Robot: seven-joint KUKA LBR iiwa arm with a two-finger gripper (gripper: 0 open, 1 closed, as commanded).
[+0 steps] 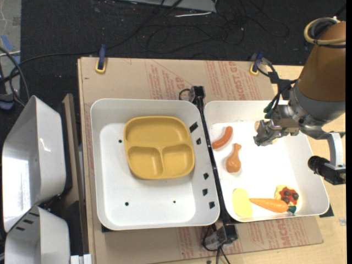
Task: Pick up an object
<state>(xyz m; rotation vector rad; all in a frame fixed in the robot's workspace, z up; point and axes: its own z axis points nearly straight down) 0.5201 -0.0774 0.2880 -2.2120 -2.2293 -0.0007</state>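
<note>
The right bin (308, 164) holds several toy foods. A red sausage (222, 137) lies near its left wall, and an orange drumstick (234, 158) lies just below it. Along the front edge sit a pale yellow piece (241, 202), an orange carrot (269, 204) and a small pizza slice (287, 194). My gripper (267, 133) hangs over the upper right part of this bin, to the right of the sausage. I see no object at its tip.
The left bin (110, 202) carries a yellow divided plate (159, 147). A black divider strip (206, 158) runs between the bins. Clamps (100, 65) hold the cardboard base. White containers (33, 153) stand at the far left. Bare bin floor lies between the drumstick and the right wall.
</note>
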